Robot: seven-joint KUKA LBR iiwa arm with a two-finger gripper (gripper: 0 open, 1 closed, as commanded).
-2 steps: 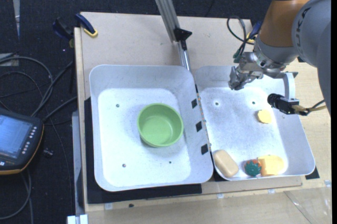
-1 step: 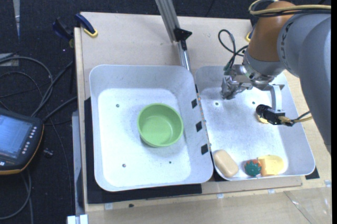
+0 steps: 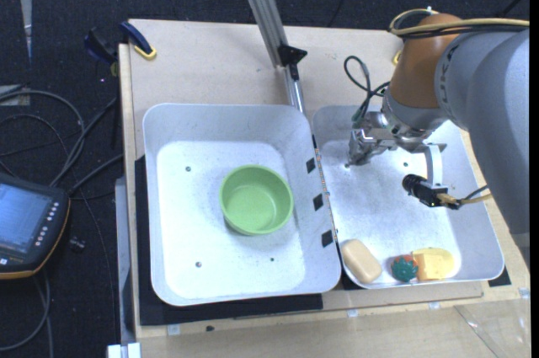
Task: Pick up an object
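Observation:
A green bowl (image 3: 256,199) sits upright in the middle of the left bin (image 3: 168,137). In the right bin (image 3: 472,205) three small things lie along the front wall: a tan oval block (image 3: 361,261), a small teal and red ball-like toy (image 3: 405,268) and a yellow piece (image 3: 435,263). My gripper (image 3: 360,152) hangs at the back left of the right bin, pointing down over bare bin floor, well away from those things. Nothing shows between its fingers.
The grey arm with its orange band (image 3: 421,70) covers the back right of the right bin. A black cable plug (image 3: 421,189) hangs over the bin's middle. A slanted metal pole (image 3: 263,2) rises behind the bins. A ridge (image 3: 320,188) divides the two bins.

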